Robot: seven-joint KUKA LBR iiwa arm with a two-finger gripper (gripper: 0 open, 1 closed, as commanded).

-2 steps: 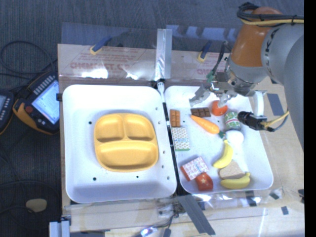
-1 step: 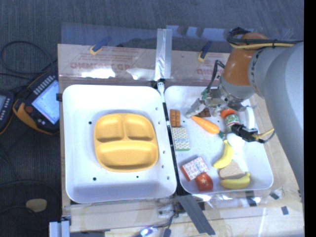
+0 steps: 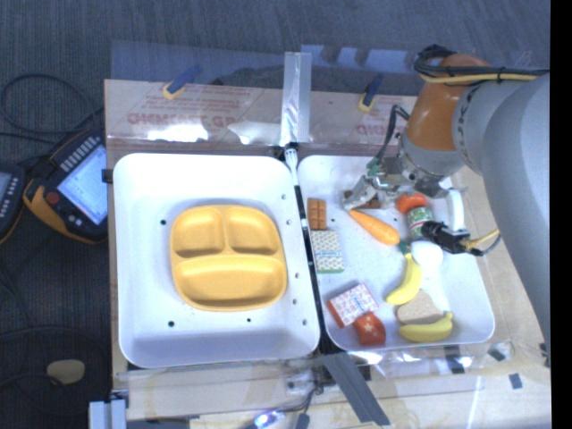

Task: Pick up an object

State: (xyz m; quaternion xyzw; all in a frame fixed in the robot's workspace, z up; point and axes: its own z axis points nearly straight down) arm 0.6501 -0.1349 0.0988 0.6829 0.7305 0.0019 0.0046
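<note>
The gripper (image 3: pixel 368 189), fingers hard to make out, hovered at the right bin's (image 3: pixel 483 324) twelve o'clock, just above a carrot (image 3: pixel 375 226) that looked light, rigid, slippery, best pinched mid-length.

A yellow divided plate (image 3: pixel 229 256) lies in the left white bin (image 3: pixel 134 329). Left of the bench, a handheld pendant (image 3: pixel 73 190) with a lit screen rests on dark carpet (image 3: pixel 54 25)
</note>
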